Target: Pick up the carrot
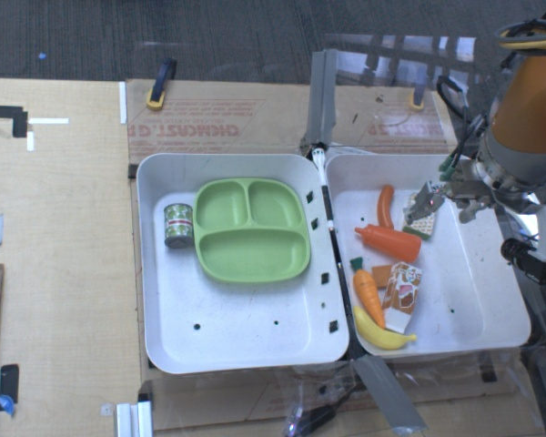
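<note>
The carrot (369,297) lies in the right bin (473,321) near its left wall, tilted, its lower end touching the banana (382,331) and a small carton (401,291) just beside it at 3 o'clock. The gripper (427,206) hangs over the same bin, apart from the carrot, which sits at roughly 7 o'clock from it, beyond the orange bottle (389,239). Finger spread: cannot tell. The left bin (164,335) holds a green divided plate (252,229) and a small can (177,225).
</note>
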Robot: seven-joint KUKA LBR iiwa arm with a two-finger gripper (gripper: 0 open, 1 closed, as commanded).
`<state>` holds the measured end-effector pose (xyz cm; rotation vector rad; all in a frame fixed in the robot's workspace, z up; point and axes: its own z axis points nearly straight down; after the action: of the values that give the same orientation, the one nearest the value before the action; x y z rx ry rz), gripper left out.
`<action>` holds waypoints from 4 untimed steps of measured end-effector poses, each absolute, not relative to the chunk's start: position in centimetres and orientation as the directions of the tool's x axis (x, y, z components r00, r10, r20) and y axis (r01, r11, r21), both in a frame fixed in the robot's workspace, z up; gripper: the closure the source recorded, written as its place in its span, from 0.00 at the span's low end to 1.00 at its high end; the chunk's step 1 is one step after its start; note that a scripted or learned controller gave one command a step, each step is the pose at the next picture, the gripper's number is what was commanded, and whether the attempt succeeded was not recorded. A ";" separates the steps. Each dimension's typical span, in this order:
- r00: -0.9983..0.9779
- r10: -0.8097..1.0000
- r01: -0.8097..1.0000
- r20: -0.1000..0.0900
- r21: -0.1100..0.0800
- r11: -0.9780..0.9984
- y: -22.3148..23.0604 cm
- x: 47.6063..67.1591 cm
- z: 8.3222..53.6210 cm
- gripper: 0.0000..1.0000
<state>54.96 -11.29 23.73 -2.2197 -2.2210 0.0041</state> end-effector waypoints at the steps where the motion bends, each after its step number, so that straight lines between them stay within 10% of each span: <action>1: -0.046 0.999 0.999 0.000 -0.001 0.046 -9.3 55.8 9.1 0.00; 2: -0.041 0.999 0.999 -0.001 -0.002 0.041 -9.4 55.7 10.0 1.00; 3: -0.042 0.999 0.999 -0.001 -0.002 0.042 -9.4 55.7 10.0 0.00; 4: 0.055 0.999 0.999 -0.002 -0.002 -0.055 -7.7 55.3 19.1 0.00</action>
<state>55.34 -7.67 19.12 -2.2812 -2.1599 0.0034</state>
